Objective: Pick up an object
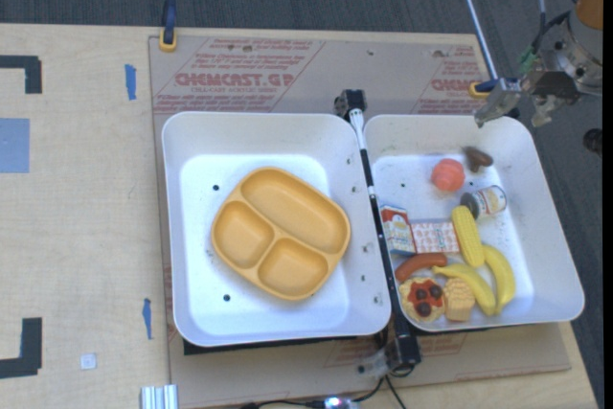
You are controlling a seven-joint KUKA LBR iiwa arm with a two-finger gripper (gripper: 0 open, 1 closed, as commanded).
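Observation:
My gripper hangs above the far right corner of the right bin, open, with nothing between its fingers. Toy food lies in that bin: a red-orange ball, a small brown piece, a little can, a corn cob, yellow bananas, a red sausage, a pizza slice and small printed packets. The brown piece is the item nearest the gripper, a little below and to its left.
The left bin holds a yellow three-part plate. A black divider clamp sits between the bins at the far side. Both bins rest on a cardboard sheet on the wooden bench.

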